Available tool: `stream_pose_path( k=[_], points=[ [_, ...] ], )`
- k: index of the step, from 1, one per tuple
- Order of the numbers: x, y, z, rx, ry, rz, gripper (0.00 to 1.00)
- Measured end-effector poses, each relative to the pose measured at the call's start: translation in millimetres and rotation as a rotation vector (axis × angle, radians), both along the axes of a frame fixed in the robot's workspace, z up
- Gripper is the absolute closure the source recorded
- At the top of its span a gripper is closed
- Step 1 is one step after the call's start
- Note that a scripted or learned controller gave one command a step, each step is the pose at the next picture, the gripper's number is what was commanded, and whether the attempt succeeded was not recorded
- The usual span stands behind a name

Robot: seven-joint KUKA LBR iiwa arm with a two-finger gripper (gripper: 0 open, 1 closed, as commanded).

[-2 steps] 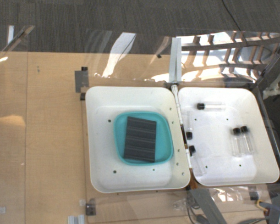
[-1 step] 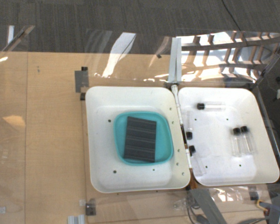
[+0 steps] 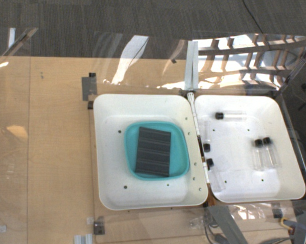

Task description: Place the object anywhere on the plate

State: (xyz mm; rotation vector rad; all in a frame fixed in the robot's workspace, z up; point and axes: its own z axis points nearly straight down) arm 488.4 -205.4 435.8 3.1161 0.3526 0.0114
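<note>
Pale wooden worktop (image 3: pixel 44 163) under clear shielding carries two shallow white bins side by side. Inside the left white bin (image 3: pixel 108 190), a dark grey ribbed rectangular block (image 3: pixel 153 151) lies flat on a teal rounded-square plate (image 3: pixel 180 165), near the plate's middle. Over in the right white bin (image 3: pixel 285 184), two clear black-capped vials (image 3: pixel 264 154) lie together near the right wall, and a third clear vial (image 3: pixel 230 115) rests toward the far side. The gripper's state cannot be told.
</note>
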Motion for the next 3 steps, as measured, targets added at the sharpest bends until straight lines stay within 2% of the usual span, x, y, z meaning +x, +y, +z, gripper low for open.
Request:
stream_pose_path(
  k=[1,2,3],
  points=[
    [-0.5,0.2,-165.5,0.005,0.007,-0.02,0.0],
    [0.8,91.0,1.5,0.001,-0.006,-0.017,0.0],
    [0.0,27.8,0.0,0.001,0.0,-0.019,0.0]
  ],
)
